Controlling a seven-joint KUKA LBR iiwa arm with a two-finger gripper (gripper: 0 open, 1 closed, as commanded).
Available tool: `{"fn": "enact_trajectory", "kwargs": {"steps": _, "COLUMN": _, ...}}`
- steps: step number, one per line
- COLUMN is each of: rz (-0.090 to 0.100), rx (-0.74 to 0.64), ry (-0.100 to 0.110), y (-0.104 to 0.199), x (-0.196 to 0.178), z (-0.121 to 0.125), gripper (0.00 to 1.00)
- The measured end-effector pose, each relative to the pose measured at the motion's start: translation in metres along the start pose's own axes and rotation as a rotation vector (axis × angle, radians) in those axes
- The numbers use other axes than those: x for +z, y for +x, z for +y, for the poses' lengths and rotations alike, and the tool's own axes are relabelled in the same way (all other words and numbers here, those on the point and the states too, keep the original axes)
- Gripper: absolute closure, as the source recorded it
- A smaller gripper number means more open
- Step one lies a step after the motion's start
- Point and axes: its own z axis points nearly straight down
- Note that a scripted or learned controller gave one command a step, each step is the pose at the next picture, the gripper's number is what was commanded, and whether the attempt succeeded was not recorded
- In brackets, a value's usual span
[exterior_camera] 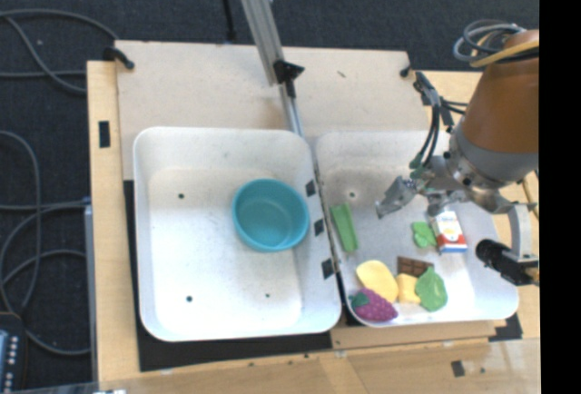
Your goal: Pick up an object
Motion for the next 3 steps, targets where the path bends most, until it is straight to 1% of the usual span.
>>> {"fn": "enact_trajectory", "kwargs": {"steps": 1, "rz": 0.0, "rx": 0.002, "ry": -0.001, "y": 0.0, "x": 0.0, "z": 0.0, "gripper": 0.0}}
{"fn": "enact_trajectory", "kwargs": {"steps": 2, "rz": -0.003, "rx": 0.006, "ry": 0.005, "y": 0.005, "x": 0.046, "z": 0.004, "gripper": 0.0}}
{"fn": "enact_trajectory", "kwargs": {"steps": 3, "rz": -0.003, "rx": 0.005, "ry": 0.005, "y": -0.005, "x": 0.097, "z": 0.01, "gripper": 0.0}}
